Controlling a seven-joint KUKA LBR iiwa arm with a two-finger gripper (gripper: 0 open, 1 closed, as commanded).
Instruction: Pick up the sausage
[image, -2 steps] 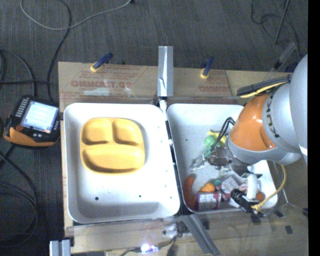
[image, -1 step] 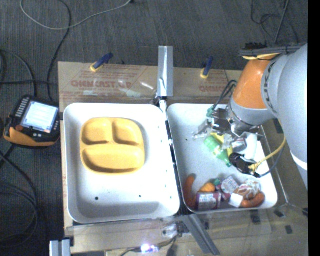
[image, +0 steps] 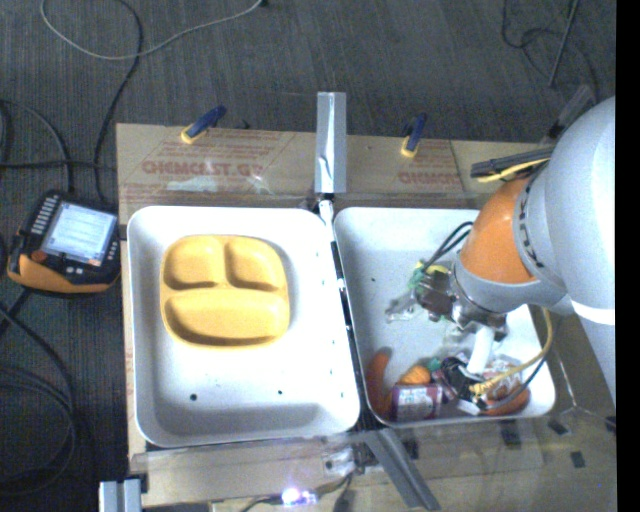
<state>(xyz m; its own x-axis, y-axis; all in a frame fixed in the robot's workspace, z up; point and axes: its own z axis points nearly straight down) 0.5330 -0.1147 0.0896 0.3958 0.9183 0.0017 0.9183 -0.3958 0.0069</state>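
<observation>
Sausage: a red-brown curved thing. It lies in the right bin, at the front, close to the wall next to the other bin.
Next to the sausage: a little orange thing and a dark purple can, both very close to it.
Front far corner: an orange-red thing, partly hidden.
Jaws: low over the front of the right bin, near the can and a little way from the sausage. I cannot tell if they are apart or together.
Arm: grey and orange, reaching in from the right.
Left bin: holds a yellow tray with three hollows.
Bench: two blue and yellow clips at the back edge.
Floor: a screen box with orange sides, left of the bench.
</observation>
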